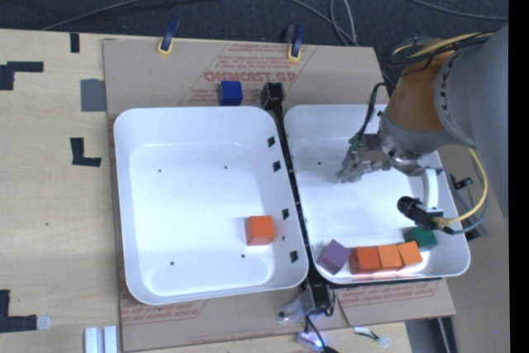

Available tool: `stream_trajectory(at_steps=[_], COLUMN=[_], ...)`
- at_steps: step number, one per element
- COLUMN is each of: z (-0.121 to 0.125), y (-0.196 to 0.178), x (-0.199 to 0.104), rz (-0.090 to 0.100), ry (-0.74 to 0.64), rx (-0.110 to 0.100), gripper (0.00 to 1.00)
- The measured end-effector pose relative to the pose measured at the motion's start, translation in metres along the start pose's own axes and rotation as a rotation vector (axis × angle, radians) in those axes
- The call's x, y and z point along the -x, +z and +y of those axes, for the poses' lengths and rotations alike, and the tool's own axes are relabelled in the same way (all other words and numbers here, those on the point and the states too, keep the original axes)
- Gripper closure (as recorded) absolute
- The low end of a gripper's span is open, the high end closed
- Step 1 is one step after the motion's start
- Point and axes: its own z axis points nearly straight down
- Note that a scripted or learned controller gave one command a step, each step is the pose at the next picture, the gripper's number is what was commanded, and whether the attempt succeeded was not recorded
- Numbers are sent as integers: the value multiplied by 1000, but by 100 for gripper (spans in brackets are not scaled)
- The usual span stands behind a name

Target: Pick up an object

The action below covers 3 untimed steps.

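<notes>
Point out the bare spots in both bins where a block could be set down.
The left bin is bare everywhere except around the orange cube near its front right. The right bin is bare between the gripper and the front row. That front edge is crowded: purple block, orange blocks, green block.

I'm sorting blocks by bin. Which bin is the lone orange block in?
The left bin: the orange block lies on its floor, left of the divider.
</notes>
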Motion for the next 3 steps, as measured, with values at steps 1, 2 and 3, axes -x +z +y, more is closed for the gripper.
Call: stream_trajectory(at_steps=[1, 2, 3], z=[-4, -4, -3], y=[-61, -113, -116], x=[-3, -3, -49], rz=[0, -1, 1], ry=[1, 1, -3], rx=[4, 4, 0], gripper=[100, 100, 100])
